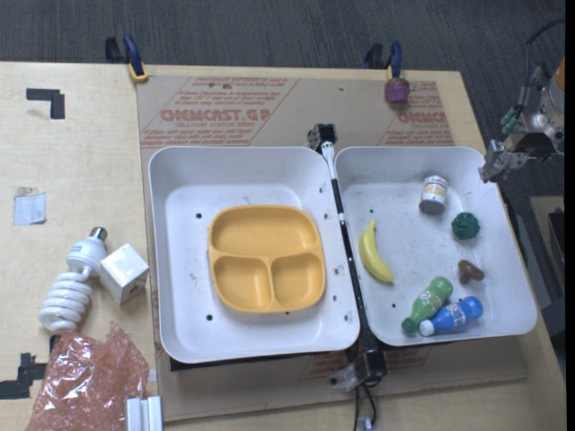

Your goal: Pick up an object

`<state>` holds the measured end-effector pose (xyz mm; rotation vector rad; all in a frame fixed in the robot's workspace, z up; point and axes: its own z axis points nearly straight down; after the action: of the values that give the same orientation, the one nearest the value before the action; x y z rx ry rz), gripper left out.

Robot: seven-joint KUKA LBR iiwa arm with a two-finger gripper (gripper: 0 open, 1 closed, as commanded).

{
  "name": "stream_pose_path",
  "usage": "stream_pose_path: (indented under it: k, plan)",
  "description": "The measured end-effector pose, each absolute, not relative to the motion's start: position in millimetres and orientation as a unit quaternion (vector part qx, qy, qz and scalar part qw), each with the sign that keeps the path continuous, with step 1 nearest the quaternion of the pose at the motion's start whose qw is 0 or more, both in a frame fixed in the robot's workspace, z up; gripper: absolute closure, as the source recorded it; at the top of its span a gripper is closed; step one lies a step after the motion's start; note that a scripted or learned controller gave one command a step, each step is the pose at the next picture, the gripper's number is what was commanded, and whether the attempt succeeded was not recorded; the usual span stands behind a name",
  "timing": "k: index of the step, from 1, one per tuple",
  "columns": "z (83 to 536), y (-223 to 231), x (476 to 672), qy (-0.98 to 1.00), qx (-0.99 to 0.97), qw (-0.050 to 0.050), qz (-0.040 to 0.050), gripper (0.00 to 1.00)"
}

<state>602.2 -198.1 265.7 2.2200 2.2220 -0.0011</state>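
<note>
Pale wooden surface [72, 160] on dark grey carpet [269, 12]

A brown printed board [225, 106] lies on it, held by two blue clamps [135, 59] at its far edge.

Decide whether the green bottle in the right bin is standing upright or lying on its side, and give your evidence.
Lying on its side. The green bottle shows its full length flat against the floor of the right bin, slanted, beside the blue bottle.

Bench [72, 151], two white bins [171, 241], light bulb [72, 281], white cube [124, 272]
</note>
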Motion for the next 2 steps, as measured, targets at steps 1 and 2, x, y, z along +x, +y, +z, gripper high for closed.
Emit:
stream_pose_path:
  k: [1,2]
  plan:
    - [158,-222,585.9,0.707,0.707,0.0,-0.0003,0.0]
    - [92,-222,534.5,0.707,0.707,0.0,0.0,0.0]
